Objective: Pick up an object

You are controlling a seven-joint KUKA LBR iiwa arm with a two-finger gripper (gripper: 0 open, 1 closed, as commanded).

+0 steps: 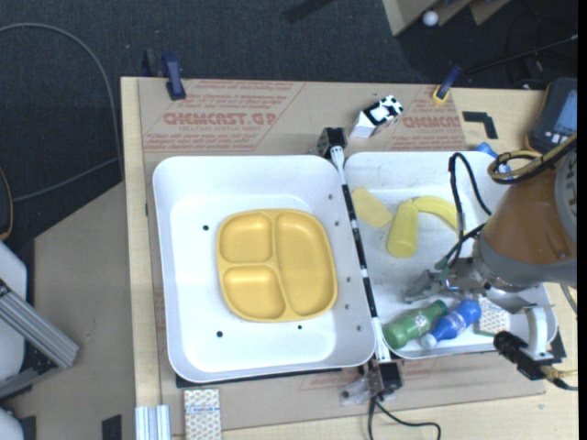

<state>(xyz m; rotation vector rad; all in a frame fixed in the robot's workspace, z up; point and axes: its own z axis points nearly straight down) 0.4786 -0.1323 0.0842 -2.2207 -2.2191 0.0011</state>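
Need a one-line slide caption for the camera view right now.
Gripper low in right bin above green bottle; yellow divided plate in left bin.

Bright, even overhead light; soft shadows, slight blur.

Dark carpet floor (73,26) surrounds a cardboard-topped wooden bench (275,117).

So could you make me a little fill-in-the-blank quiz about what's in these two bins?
1. The yellow divided plate has ___ compartments.
2. That plate lies in the ___ bin.
3. The green bottle lies in the ___ bin.
4. The arm's tool hovers over the ___ bin.

Missing words: three; left; right; right.
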